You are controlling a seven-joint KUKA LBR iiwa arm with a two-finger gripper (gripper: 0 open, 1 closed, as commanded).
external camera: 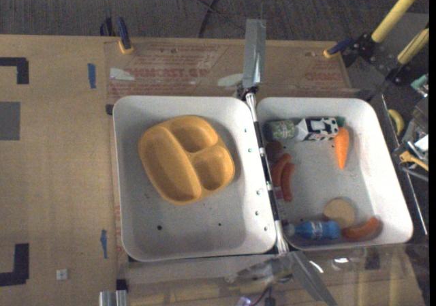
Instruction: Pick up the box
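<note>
The box [310, 128] (a cow-patterned carton) is pictured lying on its side against the far wall of the right bin [381, 161], the bin on the side from which the arm reaches in. A carrot [342, 148] is seen just beside one end. The state of the hand cannot be told. A descent could be fouled by the wall, the carrot could be caught instead, or the carton could be pushed aside.

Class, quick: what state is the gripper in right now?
Gripper: cannot be told.
The milk carton lies ungripped in the right bin.
</note>
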